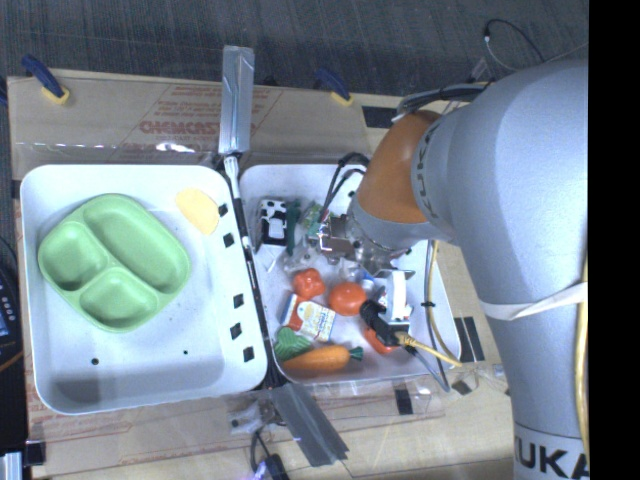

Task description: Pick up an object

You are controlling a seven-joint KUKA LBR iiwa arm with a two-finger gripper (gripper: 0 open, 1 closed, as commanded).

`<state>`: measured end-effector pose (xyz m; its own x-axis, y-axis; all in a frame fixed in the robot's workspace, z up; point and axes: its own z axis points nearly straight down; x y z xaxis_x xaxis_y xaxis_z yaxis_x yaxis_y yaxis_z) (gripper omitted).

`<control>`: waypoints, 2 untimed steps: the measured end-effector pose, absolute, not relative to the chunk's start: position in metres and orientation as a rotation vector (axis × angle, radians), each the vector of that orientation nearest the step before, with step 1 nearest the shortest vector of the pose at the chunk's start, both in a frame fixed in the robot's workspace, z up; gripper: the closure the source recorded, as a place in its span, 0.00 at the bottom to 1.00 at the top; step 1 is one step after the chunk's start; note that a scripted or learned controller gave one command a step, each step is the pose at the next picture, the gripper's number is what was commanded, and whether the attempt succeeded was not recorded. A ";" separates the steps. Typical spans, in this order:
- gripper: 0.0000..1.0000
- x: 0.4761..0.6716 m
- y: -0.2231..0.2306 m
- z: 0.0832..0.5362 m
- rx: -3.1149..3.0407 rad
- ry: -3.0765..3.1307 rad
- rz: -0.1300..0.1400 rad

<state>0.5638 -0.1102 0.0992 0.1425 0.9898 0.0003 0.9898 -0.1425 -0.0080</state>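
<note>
Left bin point(40, 368): a green divided plate point(113, 261) lies toward 9 o'clock. A yellow piece point(198, 208) sits at the plate's 2 o'clock, close to it and near the bin's right wall.

Right bin point(262, 183): holds all the other loose objects.
- A black-and-white item point(275, 220) is in the 10 o'clock corner.
- Two red-orange round pieces lie near the middle, the left one point(308, 283) just beside the right one point(347, 298).
- A small printed carton point(312, 320) lies at their 6 o'clock, close against them.
- A carrot point(318, 358) with a green top lies flat along the 6 o'clock wall.
- A red piece point(380, 340) at 5 o'clock is partly hidden.

The arm point(520, 188) comes in from 3 o'clock, its orange band point(395, 173) over the bin's 1 o'clock area. The tool point(340, 248) hangs over the bin's middle, at 12 o'clock of the round pieces and near them. I cannot tell from here whether it is released or clenched.
</note>
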 end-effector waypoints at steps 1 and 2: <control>0.00 0.563 -0.111 0.091 -2.665 -1.659 0.004; 0.00 0.512 -0.077 0.192 -2.758 -1.499 0.002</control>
<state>0.5115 -0.0770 0.1920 0.5438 0.8392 0.0000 0.8392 -0.5438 -0.0032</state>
